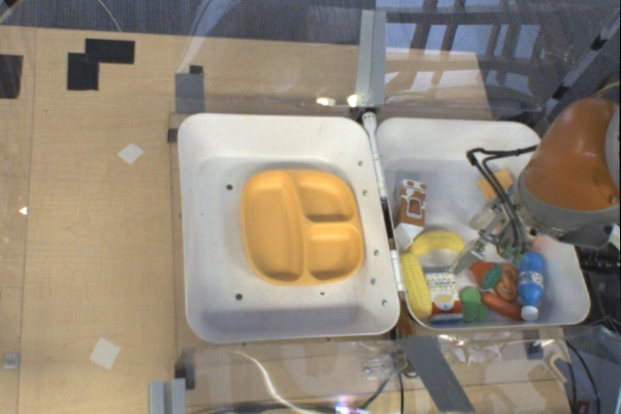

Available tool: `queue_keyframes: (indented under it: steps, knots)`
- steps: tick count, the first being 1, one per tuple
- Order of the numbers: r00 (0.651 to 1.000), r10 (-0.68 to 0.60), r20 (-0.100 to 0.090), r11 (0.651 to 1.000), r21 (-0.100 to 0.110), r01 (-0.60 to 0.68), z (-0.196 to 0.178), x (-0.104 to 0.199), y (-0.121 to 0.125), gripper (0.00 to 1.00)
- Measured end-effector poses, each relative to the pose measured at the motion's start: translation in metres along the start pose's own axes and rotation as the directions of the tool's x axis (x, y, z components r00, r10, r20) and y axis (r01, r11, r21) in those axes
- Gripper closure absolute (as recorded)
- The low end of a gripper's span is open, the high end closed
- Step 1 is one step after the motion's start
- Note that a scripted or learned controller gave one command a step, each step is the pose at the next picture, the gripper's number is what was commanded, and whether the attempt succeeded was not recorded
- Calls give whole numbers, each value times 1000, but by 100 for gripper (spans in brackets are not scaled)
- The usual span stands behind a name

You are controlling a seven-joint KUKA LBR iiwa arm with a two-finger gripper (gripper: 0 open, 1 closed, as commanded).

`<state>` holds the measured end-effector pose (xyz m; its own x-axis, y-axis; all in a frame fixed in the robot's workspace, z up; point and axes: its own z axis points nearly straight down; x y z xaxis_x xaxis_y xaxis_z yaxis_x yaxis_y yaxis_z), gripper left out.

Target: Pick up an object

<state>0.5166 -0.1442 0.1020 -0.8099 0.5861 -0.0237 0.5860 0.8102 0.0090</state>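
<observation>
The tool (482,245) hangs low in the right bin (437,145) over crowded toys beside the banana (437,242); its grip state cannot be told, and the clutter could cause a pinch of two items or a miss

Bright even overhead light; glare streaks on clear panels; soft shadows; focus slightly soft.

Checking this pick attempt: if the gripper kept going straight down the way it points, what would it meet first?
Probably the orange toy directly beneath the gripper, beside the blue bottle; depth is unclear from above.
</observation>
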Motion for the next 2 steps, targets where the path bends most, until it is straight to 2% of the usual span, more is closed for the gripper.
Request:
queue_keyframes:
  steps: [1, 2]
  knots:
    - [978, 209, -11, 978, 5, -209, 14, -23, 41, 0]
    - [931, 364, -13, 932, 10, -363, 17, -72, 87, 0]
